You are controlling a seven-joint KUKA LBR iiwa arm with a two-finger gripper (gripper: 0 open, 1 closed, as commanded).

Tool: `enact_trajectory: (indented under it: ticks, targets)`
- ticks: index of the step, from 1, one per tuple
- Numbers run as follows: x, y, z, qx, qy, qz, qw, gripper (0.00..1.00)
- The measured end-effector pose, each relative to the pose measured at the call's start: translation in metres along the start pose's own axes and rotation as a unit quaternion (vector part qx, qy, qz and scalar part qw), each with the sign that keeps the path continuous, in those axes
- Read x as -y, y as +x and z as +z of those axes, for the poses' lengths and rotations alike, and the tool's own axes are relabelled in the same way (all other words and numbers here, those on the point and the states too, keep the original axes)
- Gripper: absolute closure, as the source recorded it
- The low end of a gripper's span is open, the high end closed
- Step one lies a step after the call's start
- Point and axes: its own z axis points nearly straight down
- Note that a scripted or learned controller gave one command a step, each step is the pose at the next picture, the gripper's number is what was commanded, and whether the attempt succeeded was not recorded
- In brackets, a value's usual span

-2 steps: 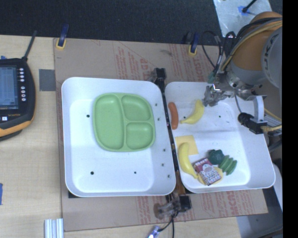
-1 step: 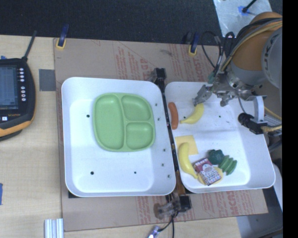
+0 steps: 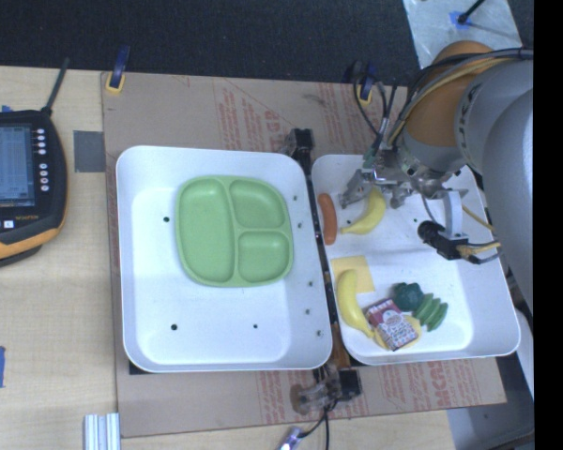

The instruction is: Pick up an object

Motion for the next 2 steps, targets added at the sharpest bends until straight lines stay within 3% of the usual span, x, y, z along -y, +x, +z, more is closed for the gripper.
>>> enact_trajectory:
  ticks: [1, 2]
  targets:
    - [0.000, -0.009, 0.004, 0.000, -0.001, 0.001, 1.0000, 0.00]
    - [-0.001, -0.009, -0.007, 0.000, 0.000, 0.000, 1.0000, 1.00]
